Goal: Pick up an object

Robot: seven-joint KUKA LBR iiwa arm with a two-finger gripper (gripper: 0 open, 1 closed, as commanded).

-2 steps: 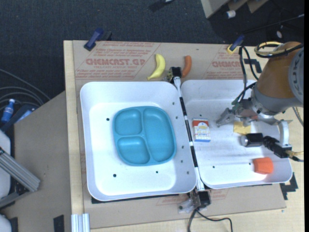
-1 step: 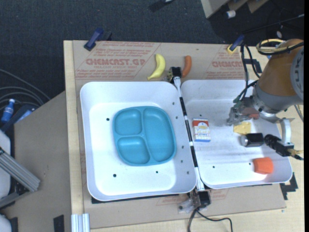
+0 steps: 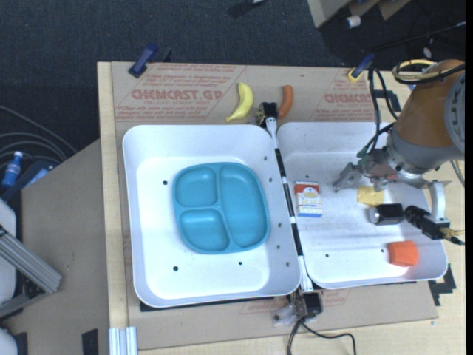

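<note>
Your gripper hangs with fingers spread, empty, just above the yellow block; close off-centre and you could nudge it aside

Banana, carrot on bench behind bins; blue clamp at corner.

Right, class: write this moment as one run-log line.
tool: over right bin, above yellow piece | box: right bin, left side | orange block: front right | blue tray: left bin
</note>
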